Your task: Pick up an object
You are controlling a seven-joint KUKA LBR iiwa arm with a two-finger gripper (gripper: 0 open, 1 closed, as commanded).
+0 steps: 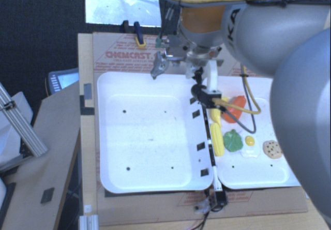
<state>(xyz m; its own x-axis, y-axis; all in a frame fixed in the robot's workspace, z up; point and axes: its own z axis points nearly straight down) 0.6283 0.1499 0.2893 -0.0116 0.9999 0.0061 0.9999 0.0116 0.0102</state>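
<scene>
Your end effector (157,69) hangs at the left bin's (111,136) far rim; you cannot tell how open it is. The right bin (258,173) holds a yellow piece (216,138), green lump (232,141), orange piece (237,106) and cookie (272,149) — none gripped.

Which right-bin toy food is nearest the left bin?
The long yellow corn cob, lying along the right bin's left edge; the green piece, cookie and orange piece lie farther right.
</scene>
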